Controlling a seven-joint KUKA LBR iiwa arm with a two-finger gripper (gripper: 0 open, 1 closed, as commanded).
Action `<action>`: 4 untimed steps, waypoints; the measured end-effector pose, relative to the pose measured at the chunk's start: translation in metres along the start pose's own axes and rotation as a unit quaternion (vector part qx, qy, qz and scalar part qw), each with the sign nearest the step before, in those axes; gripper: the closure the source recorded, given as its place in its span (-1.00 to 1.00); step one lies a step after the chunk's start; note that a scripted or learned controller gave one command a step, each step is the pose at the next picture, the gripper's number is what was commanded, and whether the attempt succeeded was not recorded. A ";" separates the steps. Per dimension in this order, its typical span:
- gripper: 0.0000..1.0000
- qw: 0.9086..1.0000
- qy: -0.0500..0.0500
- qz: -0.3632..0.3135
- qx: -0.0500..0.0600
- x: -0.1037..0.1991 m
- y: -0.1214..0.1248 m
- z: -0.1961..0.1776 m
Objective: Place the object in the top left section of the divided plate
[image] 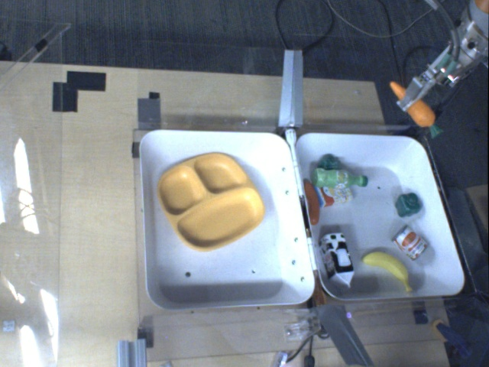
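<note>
A yellow divided plate (211, 200) lies in the left bin (221, 289), with two small sections at its far side and one large section at the near side. Its top left section (180, 186) holds nothing. My gripper (413, 98) hovers at the upper right, beyond the far right corner of the right bin (439, 205). It is shut on an orange toy carrot (419, 114), whose orange body shows on both sides of the fingers and whose green tip points down to the right.
The right bin holds a green bottle (341, 179), a red-orange item (322, 196), a teal object (409, 203), a small can (411, 243), a banana (388, 269) and a black-and-white carton (336, 257). A metal post (292, 90) stands between the bins at the back. Cables lie behind.
</note>
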State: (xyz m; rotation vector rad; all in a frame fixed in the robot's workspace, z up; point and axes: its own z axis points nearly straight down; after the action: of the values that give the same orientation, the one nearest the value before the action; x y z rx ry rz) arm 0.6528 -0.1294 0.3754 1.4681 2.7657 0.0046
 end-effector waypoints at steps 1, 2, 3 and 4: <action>1.00 1.000 0.000 -0.002 0.000 0.014 0.004 -0.021; 1.00 0.989 0.002 0.147 0.002 0.126 0.010 0.067; 1.00 0.999 0.003 0.055 0.002 0.225 0.043 0.113; 1.00 0.999 0.003 0.054 0.001 0.258 0.104 0.106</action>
State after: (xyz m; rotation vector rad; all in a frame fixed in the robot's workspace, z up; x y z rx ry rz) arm 0.5955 0.1419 0.2682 1.6189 2.6880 0.0068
